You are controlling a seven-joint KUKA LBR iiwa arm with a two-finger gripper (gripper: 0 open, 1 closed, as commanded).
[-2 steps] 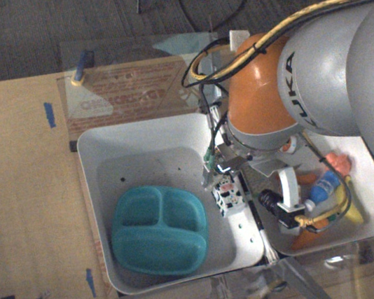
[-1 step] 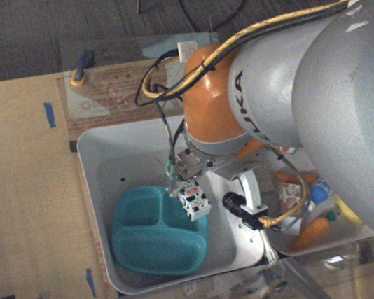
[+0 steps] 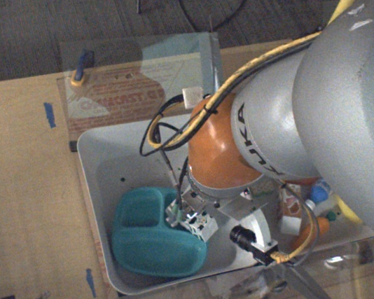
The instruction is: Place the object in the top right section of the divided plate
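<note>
Hanging over the right edge of the teal divided plate (image 3: 152, 240), the claw (image 3: 193, 222) sits low in the white bin (image 3: 99, 174), mostly masked by the orange wrist band (image 3: 220, 154) and grey arm (image 3: 326, 129) above it. Cannot tell whether spread or pressed together, nor whether anything is pinched; just a small white-and-green cluster seen at the tip, touching or just above the plate's rim. Plate lying left of the claw, long axis running roughly up and down the view, with two smaller sections at its upper end and one large section below. Judged target: the upper section nearest the claw, just beside the tip, so only a short shift leftward likely needed. Loose items (image 3: 311, 213), orange, blue and white, crowded to the right beneath the arm. Black cable (image 3: 163, 131) looping above the wrist, near but apart from the plate.
</note>
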